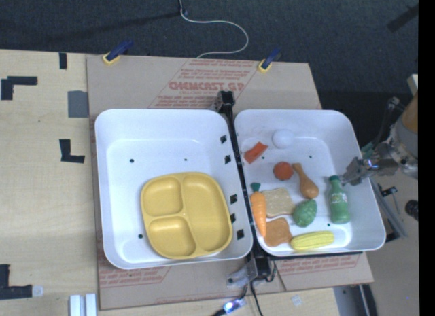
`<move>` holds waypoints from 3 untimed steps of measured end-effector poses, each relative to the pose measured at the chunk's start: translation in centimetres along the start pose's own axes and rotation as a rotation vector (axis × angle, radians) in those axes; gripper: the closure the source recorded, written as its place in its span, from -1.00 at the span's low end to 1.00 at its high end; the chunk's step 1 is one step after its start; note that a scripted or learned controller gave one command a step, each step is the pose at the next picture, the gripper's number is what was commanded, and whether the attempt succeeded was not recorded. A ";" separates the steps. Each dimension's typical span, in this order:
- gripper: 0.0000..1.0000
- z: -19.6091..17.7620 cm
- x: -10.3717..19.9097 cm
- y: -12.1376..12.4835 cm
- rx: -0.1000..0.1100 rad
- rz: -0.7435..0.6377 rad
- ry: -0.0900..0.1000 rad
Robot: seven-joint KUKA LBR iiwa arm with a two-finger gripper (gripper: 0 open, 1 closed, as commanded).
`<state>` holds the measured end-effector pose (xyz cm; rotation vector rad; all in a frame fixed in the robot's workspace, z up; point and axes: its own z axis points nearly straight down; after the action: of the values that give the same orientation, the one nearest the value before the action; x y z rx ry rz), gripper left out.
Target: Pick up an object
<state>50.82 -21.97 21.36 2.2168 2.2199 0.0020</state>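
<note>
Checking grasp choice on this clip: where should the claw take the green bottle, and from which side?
Probably across the bottle's body, coming from above. It lies nearly lengthwise along the right bin's right wall, neck toward the claw. The green vegetable lies apart on its left, so fingers may fit on both sides.

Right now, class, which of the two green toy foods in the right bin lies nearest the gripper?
The green bottle, standing along the bin's right side just below the gripper. The other green item, the rounder green vegetable, sits farther left, below the drumstick.
</note>
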 end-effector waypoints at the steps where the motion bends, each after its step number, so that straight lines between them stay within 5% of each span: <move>1: 1.00 -1.1 0.1 0.0 0.004 0.000 0.002; 3: 1.00 -1.8 11.9 1.6 0.006 -0.006 0.004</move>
<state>52.41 -10.10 23.14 2.2146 2.2321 0.0004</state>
